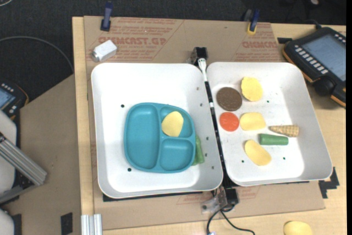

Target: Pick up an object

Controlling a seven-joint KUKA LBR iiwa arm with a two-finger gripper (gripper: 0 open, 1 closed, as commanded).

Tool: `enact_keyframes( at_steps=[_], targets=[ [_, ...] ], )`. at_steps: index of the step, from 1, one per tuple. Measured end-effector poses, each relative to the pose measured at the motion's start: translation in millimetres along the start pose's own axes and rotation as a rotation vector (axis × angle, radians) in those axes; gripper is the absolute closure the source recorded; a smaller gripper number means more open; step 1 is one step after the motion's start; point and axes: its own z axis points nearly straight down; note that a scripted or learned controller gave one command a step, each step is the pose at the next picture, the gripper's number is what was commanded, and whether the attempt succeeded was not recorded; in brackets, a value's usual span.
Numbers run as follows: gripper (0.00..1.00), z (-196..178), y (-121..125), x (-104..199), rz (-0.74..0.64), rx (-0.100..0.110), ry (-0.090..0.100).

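Observation:
The right bin [294,165] holds several small toy foods: a brown round piece [229,98], a yellow round piece [251,88], a red-orange disc [229,121], a yellow lump [252,121], a tan cone [284,130], a green stick [273,140] and a yellow oval [257,152]. In the left bin [110,96] lies a teal divided tray [158,136] with a yellow piece [172,124] in its upper right compartment. A green thing [198,151] peeks out at the tray's right edge.
A black handheld pendant [322,58] lies at the bench's right edge. Blue clamps [106,16] [253,20] grip the cardboard's far edge, with a small white block [104,50] near the left one. A yellow item [297,228] sits off the bins at the bottom right.

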Motion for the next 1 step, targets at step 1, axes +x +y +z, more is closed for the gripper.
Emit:
enact_keyframes(
  at_steps=[1],
  targets=[
    [1.00,-11.0,1.5,-0.6,-0.001,-0.006,-0.004]
  ],
)
